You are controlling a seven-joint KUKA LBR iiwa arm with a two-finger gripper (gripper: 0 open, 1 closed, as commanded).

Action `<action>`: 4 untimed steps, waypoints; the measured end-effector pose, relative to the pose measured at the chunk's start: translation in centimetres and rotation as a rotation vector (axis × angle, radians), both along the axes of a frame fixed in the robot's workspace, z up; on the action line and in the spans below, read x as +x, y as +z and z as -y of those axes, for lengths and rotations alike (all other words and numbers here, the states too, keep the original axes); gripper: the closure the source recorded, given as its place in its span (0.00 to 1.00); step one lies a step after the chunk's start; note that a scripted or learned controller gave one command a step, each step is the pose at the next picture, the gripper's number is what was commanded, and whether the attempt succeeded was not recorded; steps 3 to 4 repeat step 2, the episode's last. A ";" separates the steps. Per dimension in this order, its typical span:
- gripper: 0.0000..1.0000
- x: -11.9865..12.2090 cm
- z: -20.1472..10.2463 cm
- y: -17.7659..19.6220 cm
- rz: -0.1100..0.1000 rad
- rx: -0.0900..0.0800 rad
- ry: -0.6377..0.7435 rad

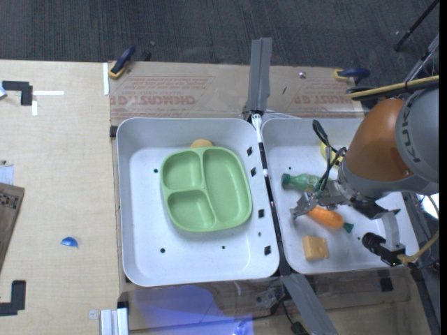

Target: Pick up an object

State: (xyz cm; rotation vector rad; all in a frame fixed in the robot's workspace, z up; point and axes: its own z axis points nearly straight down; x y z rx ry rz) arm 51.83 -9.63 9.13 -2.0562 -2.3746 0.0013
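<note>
left bin (140, 208): a green divided plate (207, 188) lies flat in its middle, tilted a little against the bin's edges; it takes up most of the floor and sits well apart from the arm, so it reads as bystander, not target.
yellow piece (201, 144): peeks out from behind the plate's far rim, mostly hidden; what it is cannot be told.
divider (260, 82): a grey bar runs between the two bins, keeping their contents apart.
right bin (293, 145): holds the loose things, which is probably why the arm reaches in here.
green bottle (300, 181): lies on its side near the bin's left wall, just beyond the gripper.
gripper (304, 206): low over the bin floor, tips just beside the carrot's left end; whether the jaws are released or clenched cannot be told from this slant.
carrot (327, 218): orange, lying flat, partly under the wrist; likely the thing to pick, not seen held.
tan block (316, 248): rests near the front wall, apart from the gripper.
</note>
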 end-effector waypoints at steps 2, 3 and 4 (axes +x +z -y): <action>1.00 3.7 -6.3 10.0 -0.001 -0.001 -0.152; 1.00 3.7 -6.3 10.0 -0.001 -0.001 -0.152; 1.00 3.7 -6.3 10.0 -0.001 -0.001 -0.152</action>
